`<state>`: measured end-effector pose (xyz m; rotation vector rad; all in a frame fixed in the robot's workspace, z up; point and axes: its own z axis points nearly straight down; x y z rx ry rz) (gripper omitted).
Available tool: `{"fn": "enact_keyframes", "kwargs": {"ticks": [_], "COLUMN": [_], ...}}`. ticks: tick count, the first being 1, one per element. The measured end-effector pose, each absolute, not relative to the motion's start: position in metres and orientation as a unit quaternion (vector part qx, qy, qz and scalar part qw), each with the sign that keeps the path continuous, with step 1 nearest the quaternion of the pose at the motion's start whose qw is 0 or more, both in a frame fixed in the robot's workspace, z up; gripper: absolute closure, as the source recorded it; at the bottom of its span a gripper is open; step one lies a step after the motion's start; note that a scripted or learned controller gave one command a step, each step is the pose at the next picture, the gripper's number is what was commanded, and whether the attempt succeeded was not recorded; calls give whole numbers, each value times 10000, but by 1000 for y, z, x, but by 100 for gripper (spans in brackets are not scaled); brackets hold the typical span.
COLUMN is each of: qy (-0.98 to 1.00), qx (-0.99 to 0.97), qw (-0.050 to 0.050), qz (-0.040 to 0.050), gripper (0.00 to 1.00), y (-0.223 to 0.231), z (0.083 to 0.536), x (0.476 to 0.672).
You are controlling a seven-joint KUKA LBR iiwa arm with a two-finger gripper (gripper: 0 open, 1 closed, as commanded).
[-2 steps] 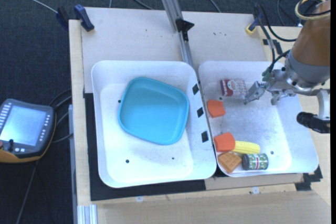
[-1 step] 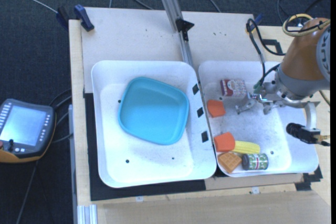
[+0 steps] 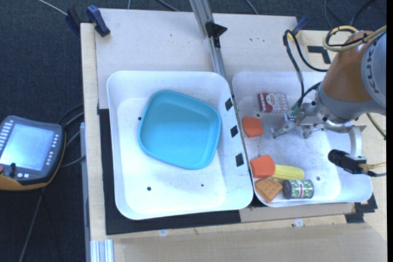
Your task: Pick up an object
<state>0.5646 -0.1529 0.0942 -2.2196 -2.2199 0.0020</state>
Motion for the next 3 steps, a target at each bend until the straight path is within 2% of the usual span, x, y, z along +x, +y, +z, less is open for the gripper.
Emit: {"fn": "enact_keyframes", "kwargs": {"ticks": [1, 3], "qy": [-7072, -7072], "qx": [-7070, -7070], "qw": [-5, -25], "qz": [-6, -18], "gripper": [100, 100], "y": [-153, -146], "z": [106, 215], "x": [566, 565]}}
